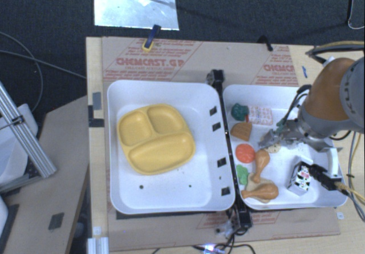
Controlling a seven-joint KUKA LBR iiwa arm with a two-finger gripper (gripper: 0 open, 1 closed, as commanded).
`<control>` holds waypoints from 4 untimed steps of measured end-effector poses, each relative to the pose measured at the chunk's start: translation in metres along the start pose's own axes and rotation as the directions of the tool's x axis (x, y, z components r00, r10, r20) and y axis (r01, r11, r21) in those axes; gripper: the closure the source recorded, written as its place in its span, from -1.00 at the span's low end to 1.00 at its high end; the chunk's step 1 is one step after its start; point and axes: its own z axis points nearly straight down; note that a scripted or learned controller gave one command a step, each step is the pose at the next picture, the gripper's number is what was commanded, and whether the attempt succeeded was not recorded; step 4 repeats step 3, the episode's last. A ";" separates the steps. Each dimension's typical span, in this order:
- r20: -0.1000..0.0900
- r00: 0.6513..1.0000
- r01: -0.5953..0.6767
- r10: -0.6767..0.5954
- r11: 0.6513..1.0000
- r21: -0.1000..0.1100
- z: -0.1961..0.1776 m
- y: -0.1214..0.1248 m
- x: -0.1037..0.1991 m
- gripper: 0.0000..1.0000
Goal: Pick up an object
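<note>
My gripper (271, 141) is low in the middle of the right bin (319, 201), reached in from the right under the orange-banded wrist. Just to its left lie an orange-red round toy (246, 152) and a brown toy (242, 130). A tan drumstick (260, 162) lies right below the gripper tip. Farther back are a green toy (239, 112) and a pink-and-white box (260, 115). Near the front lie a second tan drumstick (261, 191), a small green piece (243, 174) and a black-and-white carton (300, 178).
The left bin (131, 198) holds a yellow divided plate (155, 137). A black divider with clips (223, 133) runs between the bins. Both stand on a cardboard sheet (188, 59). Cables trail at the right by the arm.
</note>
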 end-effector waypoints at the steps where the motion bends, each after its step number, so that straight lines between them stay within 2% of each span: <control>1: 0.000 1.000 0.003 -0.003 1.000 -0.007 -0.011 0.004 0.002 1.00; 2: -0.002 1.000 0.013 -0.013 1.000 -0.008 -0.104 -0.007 0.099 1.00; 3: -0.002 1.000 0.012 -0.012 1.000 -0.005 -0.124 -0.027 0.153 1.00; 4: -0.002 1.000 0.012 -0.012 1.000 -0.005 -0.124 -0.027 0.153 1.00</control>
